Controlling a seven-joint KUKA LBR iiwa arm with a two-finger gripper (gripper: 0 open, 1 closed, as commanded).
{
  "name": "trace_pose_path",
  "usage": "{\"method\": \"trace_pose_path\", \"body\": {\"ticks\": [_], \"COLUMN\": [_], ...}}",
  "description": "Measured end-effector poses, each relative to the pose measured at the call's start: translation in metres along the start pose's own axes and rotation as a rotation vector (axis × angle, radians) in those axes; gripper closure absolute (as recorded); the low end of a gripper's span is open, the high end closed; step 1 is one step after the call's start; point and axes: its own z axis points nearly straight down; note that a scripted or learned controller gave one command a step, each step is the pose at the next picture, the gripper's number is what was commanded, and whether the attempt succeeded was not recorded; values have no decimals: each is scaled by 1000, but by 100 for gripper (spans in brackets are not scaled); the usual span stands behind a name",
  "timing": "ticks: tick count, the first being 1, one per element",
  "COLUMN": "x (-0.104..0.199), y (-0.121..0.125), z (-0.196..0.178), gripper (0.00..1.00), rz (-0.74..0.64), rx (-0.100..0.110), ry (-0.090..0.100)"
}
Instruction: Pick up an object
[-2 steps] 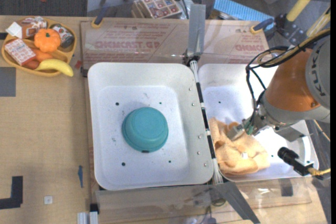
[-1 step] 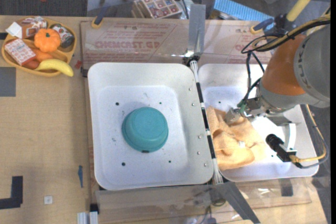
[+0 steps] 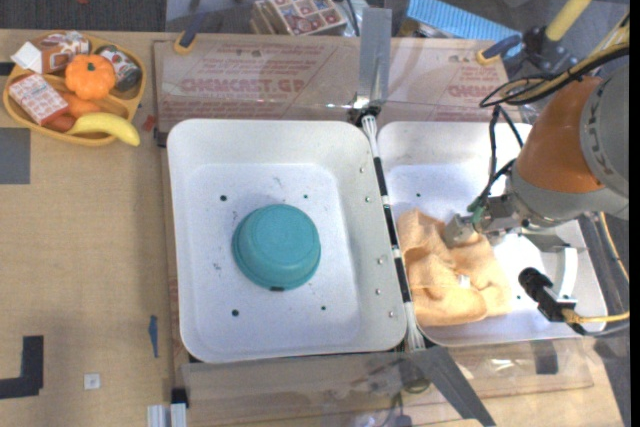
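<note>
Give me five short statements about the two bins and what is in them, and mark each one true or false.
1. The teal bowl lies in the left bin. True.
2. The bowl sits right way up. False: it is upside down.
3. A yellow cloth lies in the right bin. True.
4. The end effector is over the left bin. False: it is at the cloth in the right bin.
5. The cloth is folded flat. False: it is crumpled.
</note>
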Motion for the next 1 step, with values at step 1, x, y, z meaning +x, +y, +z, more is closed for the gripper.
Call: {"method": "trace_pose_path", "body": {"ticks": [1], "x": [1], "y": [0], "z": [-9], "gripper": [100], "rz": [-2], "rx": [1], "ry": [0]}}
